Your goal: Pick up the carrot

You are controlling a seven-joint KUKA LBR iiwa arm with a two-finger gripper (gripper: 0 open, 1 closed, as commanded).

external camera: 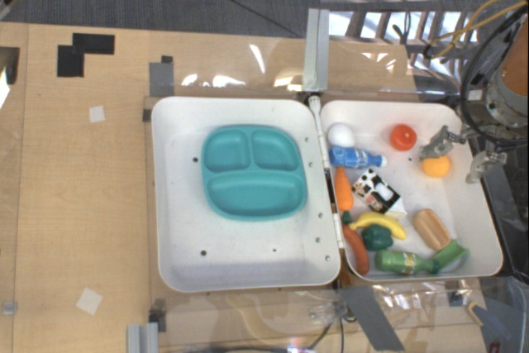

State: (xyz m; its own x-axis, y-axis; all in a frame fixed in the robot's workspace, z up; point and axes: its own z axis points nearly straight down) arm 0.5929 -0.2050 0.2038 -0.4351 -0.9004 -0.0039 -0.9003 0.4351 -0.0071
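Table (83, 202), light wood, carries two shallow white bins side by side. Left bin (178, 260) sits well left of the jaws and holds a teal divided plate (250, 171) w/ three compartments. Right bin (483, 248) lies under and left of the jaws.

Arm (511, 83) comes in from the right edge, cables looped above it. Jaws (463, 153) hang over the right bin's right side, spread wide, nothing between the fingers.

Carrot (343, 190) lies well left of the jaws, against the right bin's left wall, long axis running near-to-far, just left of a black-and-white patterned block (377, 190).

Other stuff in right bin, approx big to small:
- green bottle-like item (421, 262), below the jaws, near the bin's front edge
- bread-roll-shaped tan piece (431, 229), below and a bit left of the jaws
- banana (382, 224), below-left, touching a dark green round veg (377, 239)
- red pepper-like piece (356, 250), far below-left, by the left wall
- blue-and-white bottle (354, 157), left of the jaws
- white egg (340, 134), left and slightly above
- red tomato (403, 136), near, up-left
- orange fruit (436, 167), just beside the left finger, slightly below it; can't tell if touching.
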